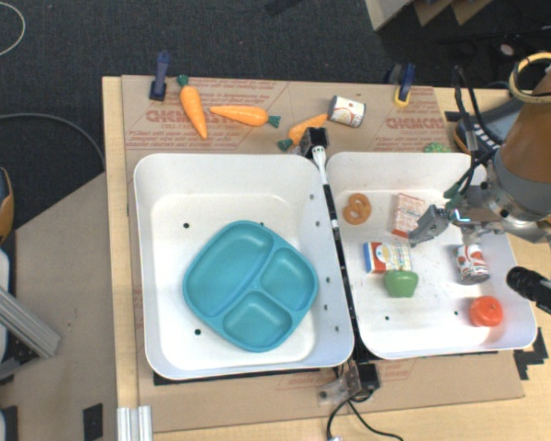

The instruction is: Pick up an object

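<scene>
Starting at the left, the left bin (156, 246) carries a teal divided plate (250, 285) with 3 compartments, lying flat and tilted a little off square. On the cardboard at the far side lie 3 toy carrots (194, 110), plus a small white cup (346, 111) on its side.

The right bin (441, 343) holds the loose things. From its left: a pretzel-shaped piece (356, 209) toward the far side, a small carton (387, 255) with a green apple-like toy (401, 283) touching its near edge, a pinkish packet (408, 214) farther back, a small can (472, 263) to the right, and an orange-red round toy (486, 312) at the near right.

The gripper (430, 226) reaches in from the right, low over the middle of this bin, just beside the packet's near right corner and just far of the carton. I see nothing between its fingers, and I can't tell whether they are spread or closed.

So I'd judge the pick not yet done: every object lies on the bin floor. The closing and the lift are left.

The packet looks the likeliest target. Its long axis runs roughly far to near, leaning slightly. The carton's runs left to right.
</scene>
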### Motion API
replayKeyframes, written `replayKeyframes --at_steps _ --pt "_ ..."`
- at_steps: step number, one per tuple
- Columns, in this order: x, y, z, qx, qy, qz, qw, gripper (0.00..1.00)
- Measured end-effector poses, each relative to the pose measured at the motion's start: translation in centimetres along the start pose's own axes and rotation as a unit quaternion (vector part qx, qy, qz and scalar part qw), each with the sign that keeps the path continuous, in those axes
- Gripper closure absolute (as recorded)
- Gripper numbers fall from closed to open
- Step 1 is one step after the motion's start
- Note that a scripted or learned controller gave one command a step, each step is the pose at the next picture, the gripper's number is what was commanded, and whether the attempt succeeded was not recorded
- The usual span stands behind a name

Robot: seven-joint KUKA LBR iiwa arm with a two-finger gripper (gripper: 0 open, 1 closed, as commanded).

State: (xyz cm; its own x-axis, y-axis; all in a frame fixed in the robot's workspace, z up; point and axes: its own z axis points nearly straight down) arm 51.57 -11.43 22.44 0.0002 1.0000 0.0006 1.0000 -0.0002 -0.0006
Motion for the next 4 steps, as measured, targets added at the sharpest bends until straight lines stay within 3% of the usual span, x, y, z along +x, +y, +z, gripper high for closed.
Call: replayKeyframes --at_steps 1,2,3,4 --pt "2.2 -3.8 10.4 0.006 0.002 0.000 1.0000 0.00" --pt "-2.4 2.6 13.8 -0.003 0.000 0.000 1.0000 0.00" --pt "0.7 1.4 14.0 0.001 0.001 -0.001 1.0000 0.00" --pt "0.5 1.4 12.9 0.000 0.000 0.000 1.0000 1.00"
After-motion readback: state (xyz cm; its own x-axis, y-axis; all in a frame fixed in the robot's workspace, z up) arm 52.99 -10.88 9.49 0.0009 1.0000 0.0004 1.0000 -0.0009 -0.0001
